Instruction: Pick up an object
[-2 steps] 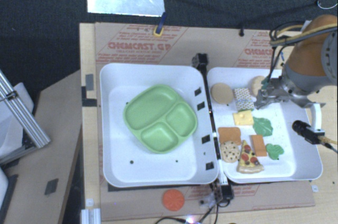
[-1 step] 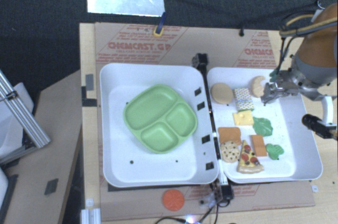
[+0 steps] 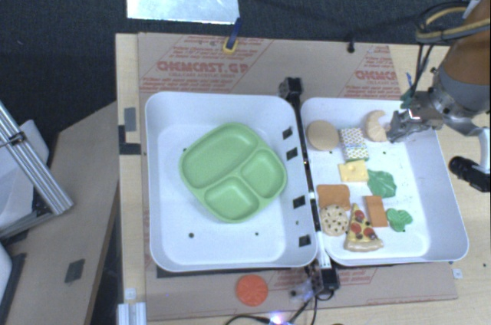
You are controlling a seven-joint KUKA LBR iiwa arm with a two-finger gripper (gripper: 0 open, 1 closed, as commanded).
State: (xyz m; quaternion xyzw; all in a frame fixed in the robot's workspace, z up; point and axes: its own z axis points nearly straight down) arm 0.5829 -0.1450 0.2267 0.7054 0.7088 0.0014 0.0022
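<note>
**A:** Probably the target is the pale crescent-shaped piece (image 3: 375, 126); it lies in the right bin (image 3: 445, 185), toward the far edge, just beside the gripper (image 3: 397, 127).

**B:** What might go wrong from there?

**A:** I'd guess a miss or a glancing push. The crescent looks small, low and curved, so the tips could slide off its rounded edge and nudge it toward the checkered block (image 3: 352, 137), which sits just on the crescent's other side from the gripper. Grabbing 2 things at once is another risk.

**B:** Is the pincer apart or together?

**A:** Cannot tell; the tips blur into dark metal at that spot, and nothing is visibly held between them.

**B:** How does the crescent look?

**A:** Tan and cream, like a toy croissant or a cashew, lying flat, apparently apart from its neighbours.

**B:** And around it?

**A:** Beyond the checkered block is a round tan disc (image 3: 323, 135). Nearer the camera from the crescent sit a yellow cheese slice (image 3: 354, 171) and a green leaf (image 3: 380, 182). Well apart, in the left bin (image 3: 165, 239), rests a green divided plate (image 3: 232, 172) with 3 compartments.
</note>
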